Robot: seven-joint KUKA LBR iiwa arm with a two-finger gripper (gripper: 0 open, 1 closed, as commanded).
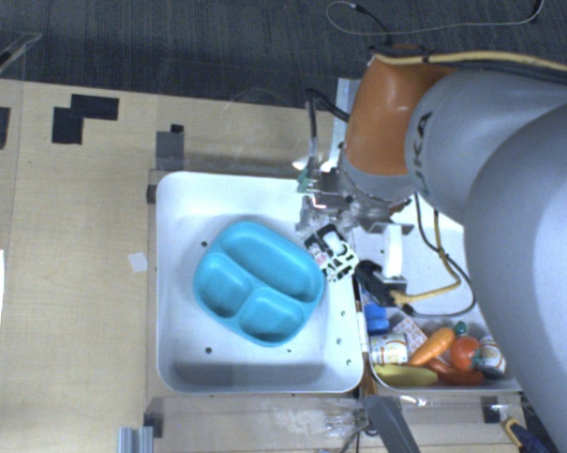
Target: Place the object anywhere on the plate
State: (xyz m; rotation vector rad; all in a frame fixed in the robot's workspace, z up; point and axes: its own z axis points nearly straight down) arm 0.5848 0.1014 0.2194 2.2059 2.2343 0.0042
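Note:
A blue plate (258, 281) with three compartments lies tilted in the left white bin (173, 291). My gripper (330, 255), marked with black-and-white patches, hangs over the plate's upper right rim, near the wall between the two bins. The wrist and the orange band (387, 113) rise behind it and hide what lies under them. No object shows clearly in the gripper.
The right bin (446, 380) holds several items at its near end: a carrot (432, 345), a red tomato (465, 354), a banana (406, 375), a small can (389, 350) and a blue item (376, 319). The grey arm covers most of that bin.

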